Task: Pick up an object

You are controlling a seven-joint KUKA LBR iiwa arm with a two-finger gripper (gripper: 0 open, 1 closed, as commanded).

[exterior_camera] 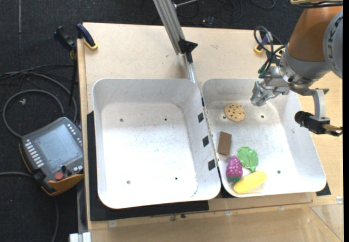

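Cookie (235, 112) is the object nearest the gripper: round, flat, tan with dark chips, lying in the upper middle of the right bin (305, 148), on the bin floor, clear of the walls.

Other objects sit in the same bin, nearer the front:
- brown rectangular block (224, 143), flat, close to the left wall, below the cookie and apart from it
- purple grape bunch (234, 168), just below the block
- green leafy piece (248, 157), touching the grapes on their right
- yellow oblong piece (250, 182), lying at a slant at the front, touching or just beside the grapes and the green piece

Gripper (258, 97) is low over the back of the right bin, just right of and above the cookie, close to it but not touching. Nothing visible between its fingers. Seen from this angle, can't tell whether they are apart or together.

Arm (313, 34) comes in from the right, orange band above the grey wrist, cables looped beside it.

Left bin (109, 99) sits flush against the right one; rims overlap along the middle. Both rest on the tan table (136, 50). A slanted metal post (166, 9) runs from the top down to the junction of the bins. Teach pendant (52, 153) lies on the dark floor to the left.
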